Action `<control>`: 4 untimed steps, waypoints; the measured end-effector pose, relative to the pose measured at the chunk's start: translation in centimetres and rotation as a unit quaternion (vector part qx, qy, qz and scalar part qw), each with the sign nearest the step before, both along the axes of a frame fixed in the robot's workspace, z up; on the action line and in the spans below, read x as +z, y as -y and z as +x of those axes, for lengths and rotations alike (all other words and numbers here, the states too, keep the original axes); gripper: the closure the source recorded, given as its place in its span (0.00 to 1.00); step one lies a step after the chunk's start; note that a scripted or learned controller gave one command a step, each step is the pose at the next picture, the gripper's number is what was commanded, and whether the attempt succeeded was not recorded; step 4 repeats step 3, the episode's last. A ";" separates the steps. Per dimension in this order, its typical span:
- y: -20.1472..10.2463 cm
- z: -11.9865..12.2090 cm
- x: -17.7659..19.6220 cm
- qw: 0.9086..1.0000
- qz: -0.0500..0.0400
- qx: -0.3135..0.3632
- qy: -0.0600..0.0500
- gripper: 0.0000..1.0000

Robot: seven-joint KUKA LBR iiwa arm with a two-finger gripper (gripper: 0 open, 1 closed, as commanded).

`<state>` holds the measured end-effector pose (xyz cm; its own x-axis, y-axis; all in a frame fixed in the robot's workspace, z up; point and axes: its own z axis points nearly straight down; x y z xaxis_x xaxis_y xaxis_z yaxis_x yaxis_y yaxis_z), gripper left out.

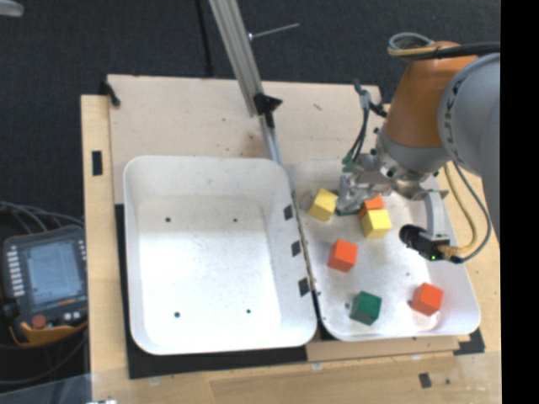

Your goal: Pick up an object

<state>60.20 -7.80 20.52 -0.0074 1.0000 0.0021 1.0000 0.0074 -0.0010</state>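
Gripper (349,199) (finger state unclear) low between two yellow cubes (322,205), just beside both.

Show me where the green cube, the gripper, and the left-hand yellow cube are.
green cube (365,307), camera view, its top face
gripper (352,194), camera view, midway between its fingertips
left yellow cube (322,204), camera view, its top face

A light wooden bench top (185,116) stands on dark carpet (101,23). A slanted aluminium profile post (236,45) rises from the board behind the bins, with a black clamp (266,103) at its lower end. A grey handheld control pendant with a screen (46,280) lies on the floor at the left, next to dark cables (25,213).
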 end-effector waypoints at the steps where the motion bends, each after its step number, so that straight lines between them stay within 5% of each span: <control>1: -5.3 0.9 -0.2 1.000 0.000 0.000 0.001 1.00; 3: -15.2 0.9 3.1 1.000 0.000 0.000 0.002 1.00; 4: -15.2 0.9 3.1 1.000 0.000 0.000 0.002 1.00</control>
